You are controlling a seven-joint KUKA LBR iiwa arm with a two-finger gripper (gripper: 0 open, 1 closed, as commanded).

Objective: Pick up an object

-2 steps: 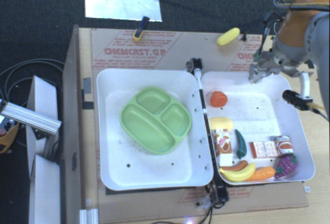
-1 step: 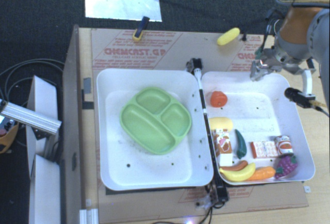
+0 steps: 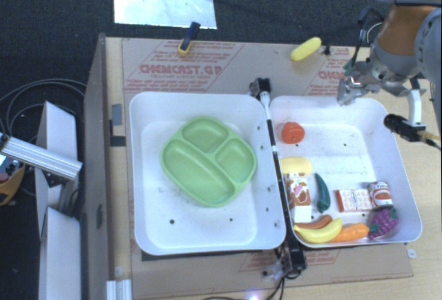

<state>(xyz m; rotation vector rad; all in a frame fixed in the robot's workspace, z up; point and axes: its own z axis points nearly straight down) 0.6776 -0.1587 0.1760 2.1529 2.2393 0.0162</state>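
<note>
— Since our end effector (image 3: 349, 92) hangs above the right bin's (image 3: 404, 174) far rim, why there?
— We're clear of the toys; nearest is the tomato (image 3: 292, 131), below-left. Its grip state we cannot tell.

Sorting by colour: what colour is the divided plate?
Light green, in the camera view.

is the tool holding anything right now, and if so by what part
Nothing is seen held. The tool hangs over the far rim of the right bin, apart from the tomato and the other toys.
</note>
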